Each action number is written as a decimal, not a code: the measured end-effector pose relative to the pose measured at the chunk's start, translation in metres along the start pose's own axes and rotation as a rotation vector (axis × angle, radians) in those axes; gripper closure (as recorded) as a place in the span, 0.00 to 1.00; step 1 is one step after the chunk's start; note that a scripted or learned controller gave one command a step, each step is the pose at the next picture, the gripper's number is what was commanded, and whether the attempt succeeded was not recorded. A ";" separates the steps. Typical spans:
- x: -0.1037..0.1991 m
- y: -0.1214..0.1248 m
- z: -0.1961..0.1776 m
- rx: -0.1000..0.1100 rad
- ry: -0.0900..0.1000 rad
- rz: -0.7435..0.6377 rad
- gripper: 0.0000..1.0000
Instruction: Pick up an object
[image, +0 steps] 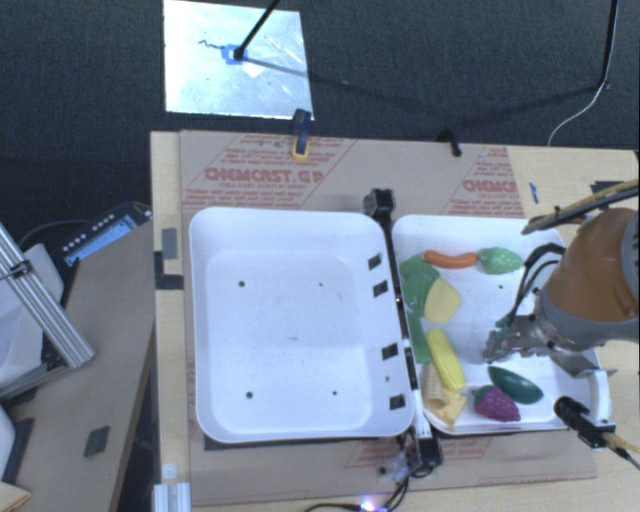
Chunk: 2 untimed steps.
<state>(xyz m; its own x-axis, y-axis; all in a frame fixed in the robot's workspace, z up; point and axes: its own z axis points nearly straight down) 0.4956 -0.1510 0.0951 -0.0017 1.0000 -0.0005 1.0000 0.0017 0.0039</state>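
You can read "CHEMCAST GP" on the board (262, 172). Your claw (497, 345) hangs in the right bin (500, 228); I cannot tell its state.

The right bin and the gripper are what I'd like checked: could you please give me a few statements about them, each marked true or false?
1. The toy food lies in the right bin. True.
2. The carrot sits at the near edge of the bin, next to the purple grapes. False: it lies near the far edge, beside a green leafy piece.
3. The gripper is over the right bin. True.
4. The corn cob lies in the left bin. False: it lies in the right bin, close to the divider.
5. A dark green vegetable lies just beside the purple grapes. True.
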 end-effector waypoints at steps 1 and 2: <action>0.023 -0.009 0.011 0.004 0.001 -0.003 1.00; -0.011 0.046 0.010 -0.003 -0.003 -0.002 1.00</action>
<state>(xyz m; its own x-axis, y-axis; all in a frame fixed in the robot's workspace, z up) 0.5419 -0.1624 0.0853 -0.0040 1.0000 -0.0034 1.0000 0.0041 0.0070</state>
